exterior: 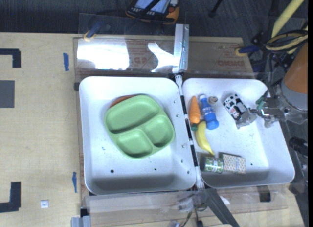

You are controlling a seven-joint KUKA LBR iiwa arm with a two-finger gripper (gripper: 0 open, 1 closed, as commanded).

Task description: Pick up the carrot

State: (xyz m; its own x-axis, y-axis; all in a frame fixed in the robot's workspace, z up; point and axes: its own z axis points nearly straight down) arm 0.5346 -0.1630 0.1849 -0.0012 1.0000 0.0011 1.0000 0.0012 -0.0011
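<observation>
Carrot [194, 109] lies at your right bin's [274, 162] left wall, beside the bottle [209, 115]; gripper [248, 117] hovers apart, fingers' state unclear.

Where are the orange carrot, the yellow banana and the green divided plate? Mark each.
orange carrot [194, 110], camera view, middle of its body
yellow banana [203, 138], camera view, middle of its curve
green divided plate [128, 115], camera view, bare floor of its largest compartment

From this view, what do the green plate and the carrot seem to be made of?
Green plate: probably moulded plastic, matte, judging by its even colour and soft rounded dividers. Carrot: likely a plastic toy, smooth with a slight sheen, though the view is too small to be sure.
</observation>
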